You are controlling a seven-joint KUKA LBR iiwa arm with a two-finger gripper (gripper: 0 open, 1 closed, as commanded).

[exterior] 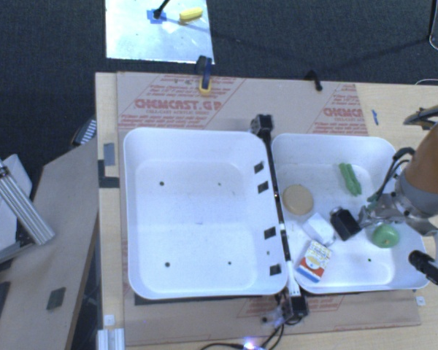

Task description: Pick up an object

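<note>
Arm: the grey arm with the orange band (432, 168) reached into the right white bin (365, 150).
Gripper: the two-finger gripper (376, 221) hung over a small round green ball (385, 235); its grip could not be told.
Nearby: a black block (344, 224) lay just left; a tan disc (298, 200) sat further left.

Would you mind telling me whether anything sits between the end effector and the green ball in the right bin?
Nothing visible does. The end effector hangs right over the green ball near the right bin's right side. The black block lies just to the ball's left, beside it rather than in the way, so it could get bumped.
</note>
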